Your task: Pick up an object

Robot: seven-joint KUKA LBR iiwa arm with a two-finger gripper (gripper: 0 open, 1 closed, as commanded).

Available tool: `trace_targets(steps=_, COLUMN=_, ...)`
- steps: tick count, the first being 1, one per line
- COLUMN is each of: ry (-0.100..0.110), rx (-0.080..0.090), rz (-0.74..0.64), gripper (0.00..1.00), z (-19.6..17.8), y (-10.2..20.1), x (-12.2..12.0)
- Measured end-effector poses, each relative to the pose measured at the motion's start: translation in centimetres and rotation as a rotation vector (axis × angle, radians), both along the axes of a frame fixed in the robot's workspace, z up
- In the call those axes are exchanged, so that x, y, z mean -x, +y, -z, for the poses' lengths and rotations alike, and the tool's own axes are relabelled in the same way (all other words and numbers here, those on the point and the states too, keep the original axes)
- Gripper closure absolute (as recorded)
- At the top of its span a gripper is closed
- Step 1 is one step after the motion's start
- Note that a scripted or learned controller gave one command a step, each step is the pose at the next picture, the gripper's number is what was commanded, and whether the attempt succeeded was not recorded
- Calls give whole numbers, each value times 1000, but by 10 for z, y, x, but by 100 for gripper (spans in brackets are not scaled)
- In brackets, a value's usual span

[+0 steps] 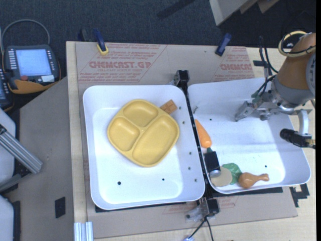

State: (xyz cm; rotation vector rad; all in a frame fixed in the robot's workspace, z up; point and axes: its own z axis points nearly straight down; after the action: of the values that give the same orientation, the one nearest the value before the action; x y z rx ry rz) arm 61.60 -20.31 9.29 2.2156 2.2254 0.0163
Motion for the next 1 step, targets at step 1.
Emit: trace_targets(steps=1, ry=-15, rx=7, rz=-1, gripper=100, z=-15, y=-2, x=-3)
